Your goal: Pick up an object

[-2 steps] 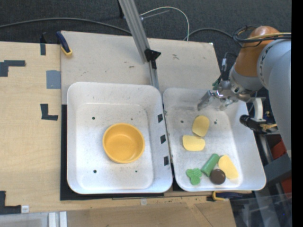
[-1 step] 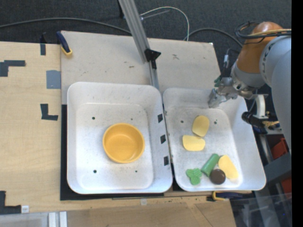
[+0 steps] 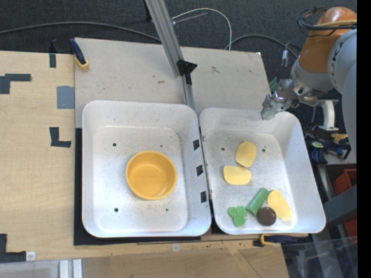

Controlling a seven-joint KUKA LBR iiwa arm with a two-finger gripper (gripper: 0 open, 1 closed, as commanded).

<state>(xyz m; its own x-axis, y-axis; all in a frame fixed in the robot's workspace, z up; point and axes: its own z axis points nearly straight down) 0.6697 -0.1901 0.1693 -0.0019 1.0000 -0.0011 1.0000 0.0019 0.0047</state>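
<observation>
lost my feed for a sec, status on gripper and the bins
Gripper over far rim of right bin, nothing between fingers. Yellow pieces, green items, brown ball lie untouched. Yellow bowl in left bin. Path clear.

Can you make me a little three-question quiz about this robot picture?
1. True or false: the round yellow plastic bowl sits in the left white bin.
2. What lies closest to the small dark brown ball? A) yellow bowl B) green cylinder C) blue clamp
3. Fill in: the gripper hangs over the right white bin's ____ corner.

Key: 1 true; 2 B; 3 far right.
</observation>
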